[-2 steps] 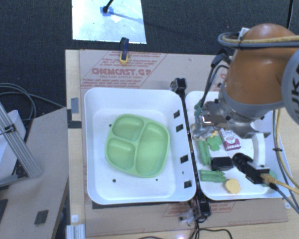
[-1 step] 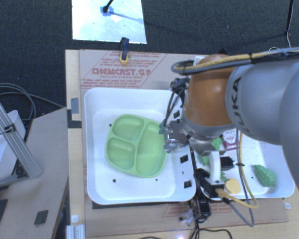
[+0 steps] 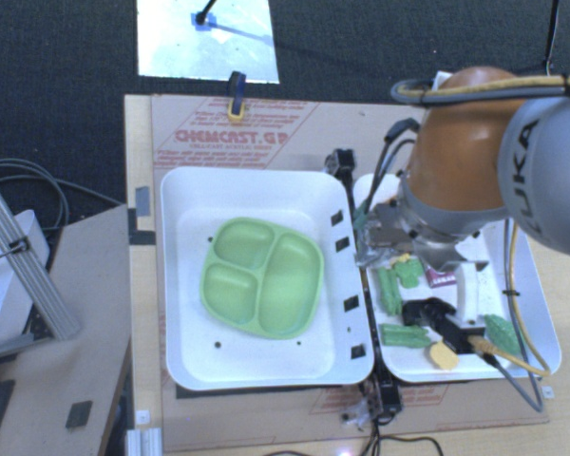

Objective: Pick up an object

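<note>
over r bin [image 3: 537, 302], tool [image 3: 385, 242] crowded by green pcs [image 3: 388, 293], yellow pc [image 3: 444, 355] near; open/closed can't tell.

Bench [image 3: 141, 283], left white bin [image 3: 195, 198], right white bin [image 3: 534, 297] alongside

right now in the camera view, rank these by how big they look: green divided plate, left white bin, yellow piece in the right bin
1. left white bin
2. green divided plate
3. yellow piece

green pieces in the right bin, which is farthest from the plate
The green piece near the right bin's outer rim, lying alone. The other green pieces crowd along its inner wall, on the side toward the plate.
</note>
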`<action>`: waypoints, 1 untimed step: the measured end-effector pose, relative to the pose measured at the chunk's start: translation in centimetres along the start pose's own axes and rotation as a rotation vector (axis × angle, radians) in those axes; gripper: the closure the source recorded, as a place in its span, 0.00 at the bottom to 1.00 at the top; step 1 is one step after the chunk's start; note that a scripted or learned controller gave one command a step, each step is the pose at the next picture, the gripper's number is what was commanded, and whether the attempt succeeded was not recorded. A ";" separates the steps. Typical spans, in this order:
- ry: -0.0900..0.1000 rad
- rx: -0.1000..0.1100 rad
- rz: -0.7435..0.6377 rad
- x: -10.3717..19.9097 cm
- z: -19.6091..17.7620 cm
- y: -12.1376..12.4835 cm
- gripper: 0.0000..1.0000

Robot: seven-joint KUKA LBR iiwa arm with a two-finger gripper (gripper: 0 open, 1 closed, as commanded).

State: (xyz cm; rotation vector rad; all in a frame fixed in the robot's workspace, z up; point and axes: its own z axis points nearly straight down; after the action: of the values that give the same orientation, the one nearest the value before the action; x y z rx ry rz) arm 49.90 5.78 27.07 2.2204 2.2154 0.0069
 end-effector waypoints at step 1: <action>0.000 0.015 -0.002 0.1 9.1 -1.5 1.00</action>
State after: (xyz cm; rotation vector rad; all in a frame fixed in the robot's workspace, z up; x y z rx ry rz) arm 48.47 5.86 17.92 2.2251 2.2256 -0.0101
